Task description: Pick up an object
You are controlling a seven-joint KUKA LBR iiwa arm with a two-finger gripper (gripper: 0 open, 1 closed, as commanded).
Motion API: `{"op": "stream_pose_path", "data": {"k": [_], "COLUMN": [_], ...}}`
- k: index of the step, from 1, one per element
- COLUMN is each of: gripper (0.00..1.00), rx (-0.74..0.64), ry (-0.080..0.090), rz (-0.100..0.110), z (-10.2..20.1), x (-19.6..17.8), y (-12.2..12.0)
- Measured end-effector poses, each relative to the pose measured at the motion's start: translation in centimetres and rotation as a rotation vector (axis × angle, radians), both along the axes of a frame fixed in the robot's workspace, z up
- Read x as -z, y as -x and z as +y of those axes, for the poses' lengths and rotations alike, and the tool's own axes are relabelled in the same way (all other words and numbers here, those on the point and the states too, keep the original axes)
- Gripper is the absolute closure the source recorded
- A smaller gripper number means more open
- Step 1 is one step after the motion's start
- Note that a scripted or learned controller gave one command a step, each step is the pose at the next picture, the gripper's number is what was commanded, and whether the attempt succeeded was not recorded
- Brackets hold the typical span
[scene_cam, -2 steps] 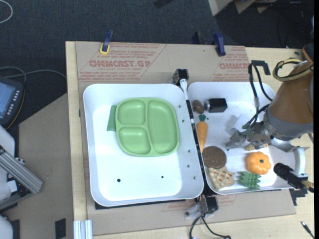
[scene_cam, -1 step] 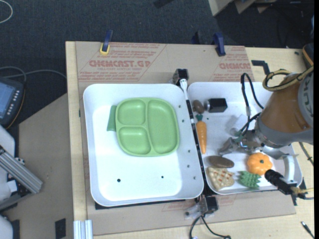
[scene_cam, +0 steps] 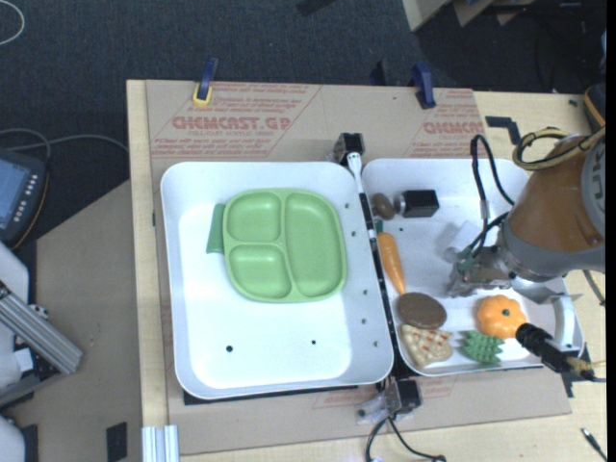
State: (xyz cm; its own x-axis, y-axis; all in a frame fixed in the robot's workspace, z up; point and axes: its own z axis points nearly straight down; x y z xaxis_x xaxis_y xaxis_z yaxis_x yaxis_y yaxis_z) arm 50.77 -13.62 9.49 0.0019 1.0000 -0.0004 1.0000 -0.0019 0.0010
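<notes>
The right bin holds several toy foods. An orange carrot lies along its left wall. Below the carrot sit a brown round piece and a tan waffle-like piece. A green leafy piece and an orange fruit lie near the front right. A small brown item and a black block rest at the back left. My gripper hangs low over the bin's middle, just left of the orange fruit and right of the carrot, with nothing seen in its grasp.
The left bin holds a green divided plate on a darker green piece. The arm's grey and orange body covers the right bin's right side. Clamps stand at the bench's back edge.
</notes>
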Motion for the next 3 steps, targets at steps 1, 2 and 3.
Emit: {"op": "stream_pose_path", "data": {"k": [1, 2, 3], "gripper": [1.00, 1.00, 1.00], "rx": [-0.002, -0.004, -0.003], "ry": [0.002, 0.001, 0.002], "rz": [-0.005, -0.006, -0.005], "z": [-0.6, 0.2, 0.2], "x": [-4.9, -9.6, -13.2], "y": [-0.9, -1.1, -1.2]}}
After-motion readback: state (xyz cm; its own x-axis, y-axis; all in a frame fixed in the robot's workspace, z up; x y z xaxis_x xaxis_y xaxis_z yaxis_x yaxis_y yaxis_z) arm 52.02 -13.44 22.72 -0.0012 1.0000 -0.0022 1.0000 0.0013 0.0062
